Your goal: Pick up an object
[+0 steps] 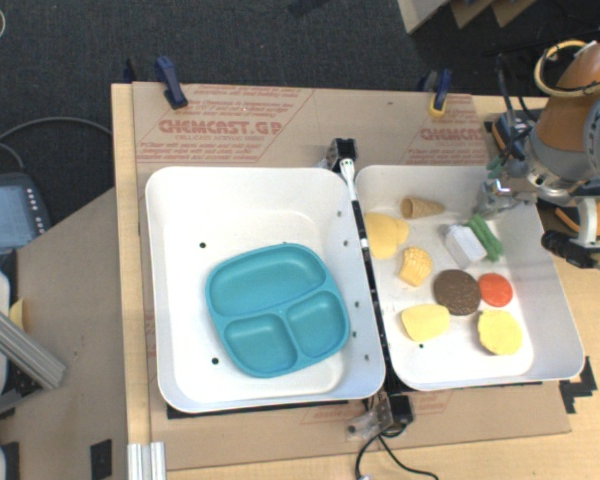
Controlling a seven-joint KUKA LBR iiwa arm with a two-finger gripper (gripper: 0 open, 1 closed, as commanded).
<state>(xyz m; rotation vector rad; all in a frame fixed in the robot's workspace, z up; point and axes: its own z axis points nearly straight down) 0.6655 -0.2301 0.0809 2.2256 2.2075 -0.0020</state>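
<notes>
A: Camera view, arm pose? The KUKA arm (570, 118) enters from the right edge, orange band uppermost, wrist bent down over the back right part of the right bin (550, 358).

B: Agreed. The gripper (492, 196) sits low near that bin's far wall, just above the green stick-shaped piece (485, 238) and the pale grey block (464, 245) beside it. Whether it touches either cannot be told.

A: Grasp state?

B: Cannot tell; the tip is too small and blurred to judge, and nothing is visibly carried.

A: Candidate objects, all lying in the right bin: cone (421, 207) near the back, pale yellow half-round (385, 234) at the left wall, small ridged yellow piece (415, 266), brown disc (457, 291) touching the red-orange disc (495, 289), two yellow lumps at the front (425, 321) (500, 333).

B: Left bin (170, 268) holds a teal divided plate (277, 309), three compartments, lying flat, well apart from the gripper.
</notes>
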